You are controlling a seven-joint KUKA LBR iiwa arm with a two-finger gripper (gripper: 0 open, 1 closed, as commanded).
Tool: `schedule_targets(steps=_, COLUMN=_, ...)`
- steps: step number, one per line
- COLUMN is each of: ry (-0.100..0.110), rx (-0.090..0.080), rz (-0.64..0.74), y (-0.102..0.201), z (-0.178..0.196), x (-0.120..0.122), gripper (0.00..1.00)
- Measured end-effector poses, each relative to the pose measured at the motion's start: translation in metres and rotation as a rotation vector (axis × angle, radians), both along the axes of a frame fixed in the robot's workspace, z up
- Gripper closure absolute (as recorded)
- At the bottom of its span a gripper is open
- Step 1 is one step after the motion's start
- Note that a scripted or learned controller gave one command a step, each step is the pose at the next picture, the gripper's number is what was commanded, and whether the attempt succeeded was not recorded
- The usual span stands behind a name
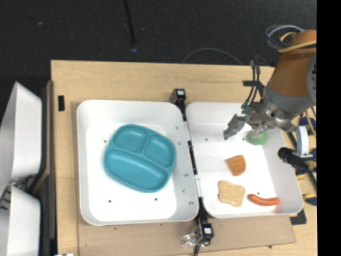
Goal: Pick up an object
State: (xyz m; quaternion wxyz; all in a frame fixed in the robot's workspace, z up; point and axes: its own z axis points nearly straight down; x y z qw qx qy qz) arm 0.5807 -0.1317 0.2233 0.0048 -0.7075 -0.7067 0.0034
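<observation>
Over the right bin (213, 116), the gripper (246, 126) hangs with fingers spread, grasping nothing; a green object (257, 138) lies just beneath, bread (231, 193), nugget (236, 165) and sausage (262, 200) nearer.

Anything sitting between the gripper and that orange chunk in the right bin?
No. In the camera view, bare white floor of the right bin separates the gripper from the orange chunk; a green object sits beside the gripper.
</observation>
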Motion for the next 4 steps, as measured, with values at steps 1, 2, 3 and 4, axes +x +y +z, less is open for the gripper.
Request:
schedule_targets(steps=1, ry=-0.012, rx=-0.002, rz=0.003, y=0.000, z=0.007, x=0.003, gripper=0.00)
schedule_targets(steps=2, ry=-0.009, rx=-0.004, rz=0.000, y=0.008, z=-0.048, x=0.000, gripper=0.00)
schedule_targets(steps=3, ry=-0.009, rx=-0.004, rz=-0.001, y=0.009, z=-0.098, x=-0.010, gripper=0.00)
schedule_targets(steps=4, ry=-0.015, rx=-0.005, rz=-0.001, y=0.007, z=-0.122, x=-0.008, gripper=0.00)
